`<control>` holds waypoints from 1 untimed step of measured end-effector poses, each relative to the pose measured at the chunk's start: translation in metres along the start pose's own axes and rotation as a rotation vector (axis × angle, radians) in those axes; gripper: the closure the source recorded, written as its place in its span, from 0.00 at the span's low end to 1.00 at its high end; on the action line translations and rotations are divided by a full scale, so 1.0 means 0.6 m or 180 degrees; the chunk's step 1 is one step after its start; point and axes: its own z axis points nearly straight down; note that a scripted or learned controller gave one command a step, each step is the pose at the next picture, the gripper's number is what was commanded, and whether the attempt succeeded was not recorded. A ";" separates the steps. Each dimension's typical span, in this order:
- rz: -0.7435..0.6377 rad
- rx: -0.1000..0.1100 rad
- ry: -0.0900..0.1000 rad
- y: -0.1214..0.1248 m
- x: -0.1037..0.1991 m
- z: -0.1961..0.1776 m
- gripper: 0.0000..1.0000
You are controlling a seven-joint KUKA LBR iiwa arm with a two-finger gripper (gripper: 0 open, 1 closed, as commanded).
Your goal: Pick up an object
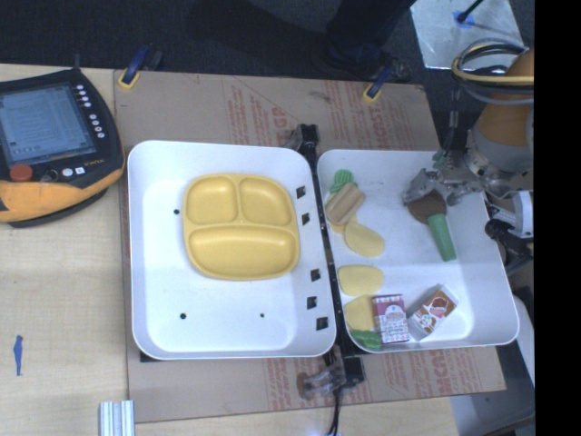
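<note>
My gripper (437, 192) hangs over the upper right part of the right bin (481, 284), open, its fingers spread on either side of the brown head of a tool with a green handle (441, 236). That tool lies on the bin floor, its brown end right under the fingers; nothing is lifted. Further left in this bin lie a brown and green toy food piece (343, 200) and two yellow slices (364, 240) (360, 278). A small red and white carton (390, 320) and a brown packet (432, 311) sit near the front wall.
The left bin (154, 271) holds a yellow divided plate (241, 226). A teach pendant (53, 143) rests on the bench at far left. Clamps (309, 137) (325, 380) join the bins at the middle. The arm's body (499, 107) stands over the right bin's far right corner.
</note>
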 end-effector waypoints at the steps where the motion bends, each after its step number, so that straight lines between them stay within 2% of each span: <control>1: 0.0008 0.0004 -0.0022 0.028 0.045 0.023 0.00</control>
